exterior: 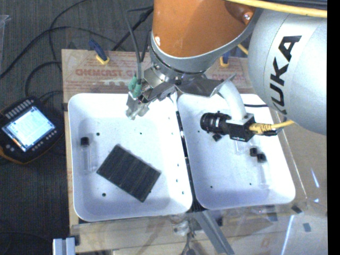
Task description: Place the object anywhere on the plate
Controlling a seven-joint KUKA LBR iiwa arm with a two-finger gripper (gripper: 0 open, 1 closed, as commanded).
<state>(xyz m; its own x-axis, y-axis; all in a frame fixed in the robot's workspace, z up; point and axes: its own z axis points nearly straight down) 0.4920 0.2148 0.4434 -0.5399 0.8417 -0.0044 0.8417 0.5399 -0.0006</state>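
A dark, ribbed rectangular plate (128, 172) lies flat in the left bin (77, 195), turned at a slant, toward the front. A small clear tube with a black cap (85, 152) lies near the left wall, left of the plate and apart from it. My gripper (134, 110) hangs over the back of the left bin, close to the divider, well behind the plate. I see nothing in it. The orange and grey arm covers the area behind the bins.
The right bin (281, 193) holds a second clear tube with small black pieces (257, 154) near its right side. A black wrist-mounted cylinder with a yellow cable (226, 125) hangs over that bin's back. A handheld pendant (27, 127) lies left of the bench.
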